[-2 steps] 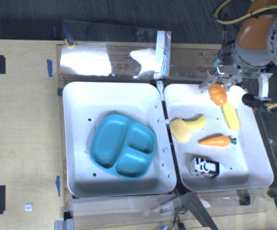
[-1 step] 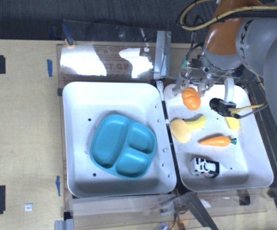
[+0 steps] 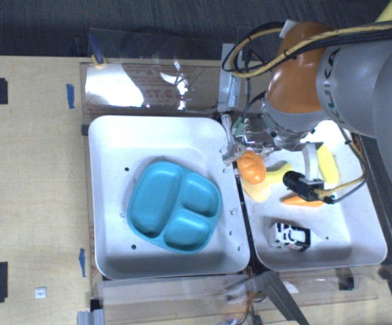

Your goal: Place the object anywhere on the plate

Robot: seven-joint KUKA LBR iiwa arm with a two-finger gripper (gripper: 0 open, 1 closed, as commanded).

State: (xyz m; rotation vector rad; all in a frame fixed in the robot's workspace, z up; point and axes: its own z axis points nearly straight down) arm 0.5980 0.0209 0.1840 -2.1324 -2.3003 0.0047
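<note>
A blue plate (image 3: 174, 206) with three compartments lies in the left bin (image 3: 107, 141). My gripper (image 3: 251, 147) hangs over the left edge of the right bin (image 3: 358, 242), close to the divider between the bins. Directly below it, touching or nearly touching, is a round orange object (image 3: 254, 169). A pale yellow piece (image 3: 260, 187) lies partly under that orange object. The wrist hides how the gripper meets the orange object.
The right bin also holds a long yellow item (image 3: 327, 163) at the right, an orange carrot-like piece (image 3: 305, 201) in the middle, and a black-and-white object (image 3: 290, 236) near the front. The arm covers the bin's back part.
</note>
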